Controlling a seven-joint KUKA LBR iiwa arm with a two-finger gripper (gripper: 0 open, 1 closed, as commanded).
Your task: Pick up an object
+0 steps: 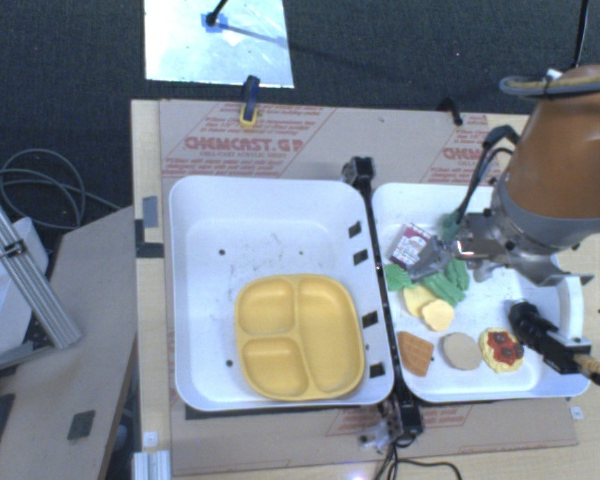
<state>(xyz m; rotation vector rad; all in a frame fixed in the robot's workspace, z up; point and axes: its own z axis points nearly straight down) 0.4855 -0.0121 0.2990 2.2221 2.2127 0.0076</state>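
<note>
My gripper (432,260) reaches into the right bin (550,388) from the right, low over a cluster of toy food. Its tip lies between a red and white packet (411,245) and a green leafy piece (447,284). Just below the green piece are two pale yellow pieces (431,309). Along the bin's front lie a brown toast slice (416,353), a beige round piece (461,352) and a small pizza piece with red topping (502,349). I see nothing lifted off the bin floor.
The left bin (195,228) holds a yellow divided plate (300,334) in its front half. A black divider with clips (372,258) runs between the bins. The arm's grey body and orange band (570,158) cover the right bin's far right part.
</note>
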